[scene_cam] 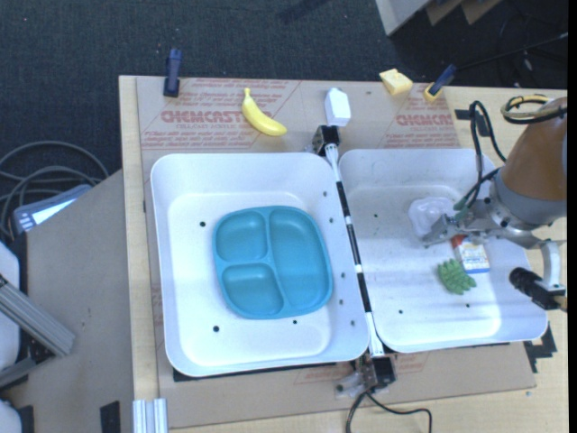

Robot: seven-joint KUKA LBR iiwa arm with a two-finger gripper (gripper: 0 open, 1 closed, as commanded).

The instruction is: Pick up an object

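You'll find the gripper (453, 233) low in the right bin (397, 314); whether its jaws are spread, you cannot tell. The green object (456, 277) lies at its six o'clock, just beside, and a small carton (474, 257) at four o'clock.

Both bins (261, 188) look like smooth white plastic w/ a slight sheen, esp. on the rims. Blue plate (270, 262): moulded plastic, satin finish, soft highlights on the divider ridges. Bench board (216, 115) looks like raw wood or cardboard, matt, w/ faded red print. Banana (260, 115) is glossy yellow plastic. Green toy (456, 276) looks bumpy, matt. Clear lump (427, 215) is translucent, shiny, prob. plastic film or a cup, can't tell. Small carton (473, 256): printed card. Arm (536, 165) has an orange shell, semi-gloss, grey metal-looking wrist. Floor (90, 25): dark carpet, rough weave.
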